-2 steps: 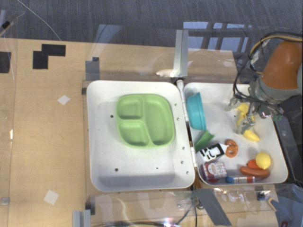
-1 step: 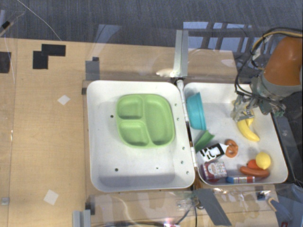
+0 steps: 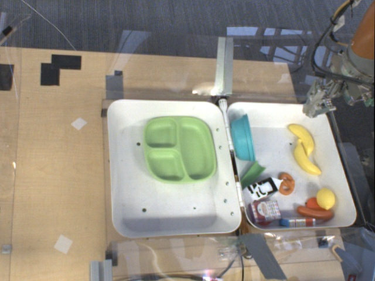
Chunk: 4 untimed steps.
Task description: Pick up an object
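Hovering: the tool (image 3: 319,102) hangs at the upper right of the frame, over the top right corner of the right bin (image 3: 343,157); whether it is wide or narrow I cannot tell, and nothing shows in it.
Nearest thing: the bananas (image 3: 304,148), two yellow ones lying touching in the upper right part of that bin, just below the tool.
Handling: likely toy fruit, so light and stiff with a smooth, somewhat slippery skin; the curve could roll out of a pinch. Best taken across the thick middle, square to its length.
Other picks: lemon (image 3: 326,198) at lower right, round and apt to slip; sausage (image 3: 314,211) just under it, touching, a narrow rod easy to span; pretzel (image 3: 286,183) lying flat and thin, hard to get under.
Crowded side: teal bowl (image 3: 242,137) stands on edge against the left wall; green wedge (image 3: 253,172) below it; pouch (image 3: 265,210) at the bottom, probably soft.
Writing: a white card (image 3: 262,187) bears bold black marks, not readable; the pouch print is too small to read.
Left bin: green tray (image 3: 179,148) with three compartments, broad and flat, awkward for two fingers.
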{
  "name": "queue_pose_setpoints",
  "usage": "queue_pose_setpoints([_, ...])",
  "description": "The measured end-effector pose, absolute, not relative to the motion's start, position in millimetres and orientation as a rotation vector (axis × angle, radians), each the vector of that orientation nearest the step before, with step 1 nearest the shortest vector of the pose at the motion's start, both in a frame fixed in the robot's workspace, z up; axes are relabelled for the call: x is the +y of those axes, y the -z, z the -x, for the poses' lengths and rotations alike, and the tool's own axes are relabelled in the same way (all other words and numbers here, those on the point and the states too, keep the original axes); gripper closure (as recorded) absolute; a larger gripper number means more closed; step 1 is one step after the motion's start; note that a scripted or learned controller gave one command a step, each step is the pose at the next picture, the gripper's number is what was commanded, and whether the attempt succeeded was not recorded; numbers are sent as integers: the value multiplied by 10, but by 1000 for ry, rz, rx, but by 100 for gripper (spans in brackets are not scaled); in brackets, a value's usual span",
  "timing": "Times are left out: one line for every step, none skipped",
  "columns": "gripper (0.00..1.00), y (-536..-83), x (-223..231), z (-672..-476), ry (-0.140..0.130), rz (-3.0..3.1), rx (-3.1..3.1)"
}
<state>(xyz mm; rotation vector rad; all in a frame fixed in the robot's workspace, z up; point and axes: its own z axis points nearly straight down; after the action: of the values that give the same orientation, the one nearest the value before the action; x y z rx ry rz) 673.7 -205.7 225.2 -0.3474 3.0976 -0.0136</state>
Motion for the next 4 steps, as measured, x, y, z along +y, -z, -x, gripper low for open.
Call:
queue_pose_setpoints([0,-2181,-2050,-6715,5,348,3109])
queue_pose_setpoints([0,-926,-2038,-6284,-5,440,3112])
queue_pose_setpoints([0,-880,-1784,-6476,3,483,3092])
queue_pose_setpoints([0,-877,-1603,-6501,1,293,3117])
